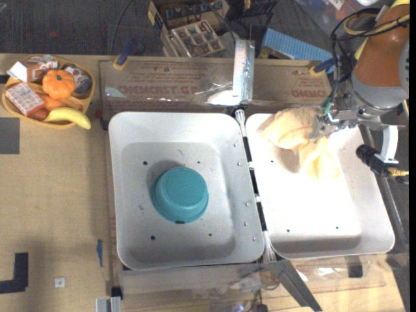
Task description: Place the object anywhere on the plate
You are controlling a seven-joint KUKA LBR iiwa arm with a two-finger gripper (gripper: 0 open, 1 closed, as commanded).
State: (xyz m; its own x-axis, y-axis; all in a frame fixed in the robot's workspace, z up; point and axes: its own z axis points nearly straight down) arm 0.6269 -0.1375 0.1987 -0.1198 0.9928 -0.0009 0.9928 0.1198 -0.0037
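A teal round plate (181, 194) lies in the middle of the left bin (130, 142). A pale yellow cloth (290, 134) is in the back part of the right bin (325, 220), bunched and raised at its right end. My gripper (321, 127) is at that raised end, shut on a fold of the cloth. The cloth drapes down to the left and towards the front from the fingers and casts a shadow on the bin floor. The arm, with its orange band (380, 57), comes in from the upper right.
A divider (250, 168) runs between the two bins. A cardboard wall (169, 86) stands behind them. A bowl of toy fruit (49, 93) sits at the far left on the bench. Cables and a black fitting (374, 158) hang by the right bin's right rim.
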